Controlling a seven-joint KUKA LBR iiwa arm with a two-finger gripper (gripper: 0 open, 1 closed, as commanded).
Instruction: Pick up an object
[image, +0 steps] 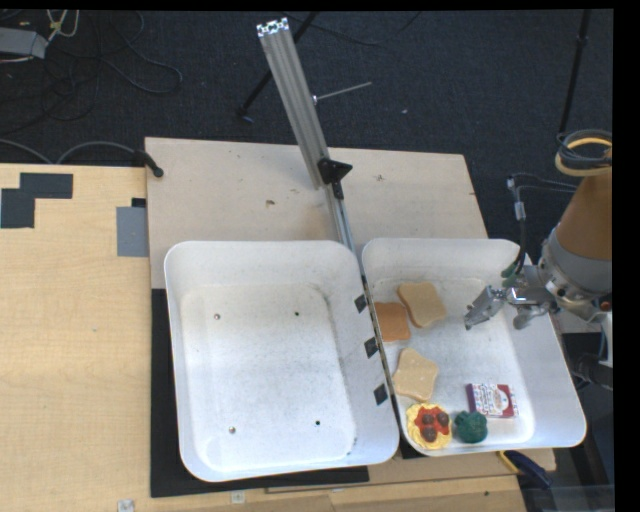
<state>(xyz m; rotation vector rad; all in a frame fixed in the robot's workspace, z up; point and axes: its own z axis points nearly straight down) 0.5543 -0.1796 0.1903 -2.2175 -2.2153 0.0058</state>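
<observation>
Here gripper (497, 309) open, holding nothing, over bare floor near right bin (560, 400) right rim.

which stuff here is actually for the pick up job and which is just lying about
For the job:
- claw, over the right bin
- three toast slices
- red and white packet
- green broccoli toy
- yellow plate with red pieces

Just lying about:
- left bin
- aluminium post
- cables on the floor

Matt white plastic bins (265, 455); ribbed metal rail (298, 110).
</observation>
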